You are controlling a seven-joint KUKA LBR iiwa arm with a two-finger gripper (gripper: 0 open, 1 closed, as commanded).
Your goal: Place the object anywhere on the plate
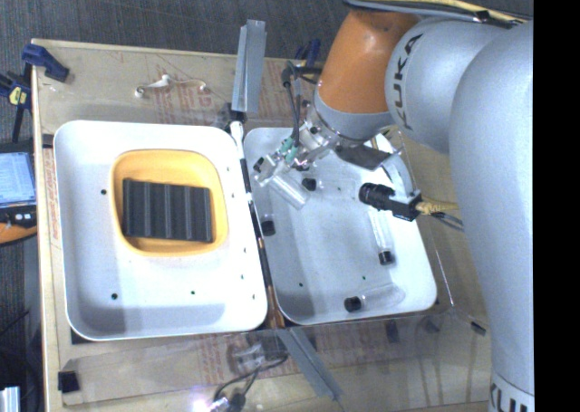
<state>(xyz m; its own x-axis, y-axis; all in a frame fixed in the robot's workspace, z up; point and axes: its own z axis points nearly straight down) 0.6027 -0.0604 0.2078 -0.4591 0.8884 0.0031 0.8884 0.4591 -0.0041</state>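
Note:
A yellow plate with rounded corners lies in the left bin. A dark grey ridged rectangular object rests flat on the plate, filling most of its middle. My gripper hangs low over the far left corner of the right bin, just right of the wall between the two bins. It is well apart from the plate and the dark object. The orange band and grey wrist above hide much of the gripper.
A black cable plug sticks out from the arm over the right bin. Small dark marks dot both bin floors. A grey metal bar stands behind the bins, and blue clamps grip the bench's far left edge.

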